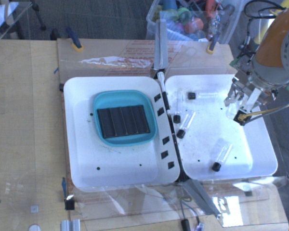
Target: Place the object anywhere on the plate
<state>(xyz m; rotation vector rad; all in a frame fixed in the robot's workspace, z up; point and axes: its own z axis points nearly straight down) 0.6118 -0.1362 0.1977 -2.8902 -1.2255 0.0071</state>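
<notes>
Clear tubes, four counted, lie in the right bin [267, 150]: one [220, 155] by its near edge, two [184, 123] beside the divider, one [201, 96] far. Teal plate [100, 105] fills the left bin [79, 143]. Gripper [238, 105] hovers, fingers spread, holding nothing.

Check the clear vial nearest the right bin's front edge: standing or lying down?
Lying down. The vial rests on its side on the right bin floor, black cap toward the front.
</notes>
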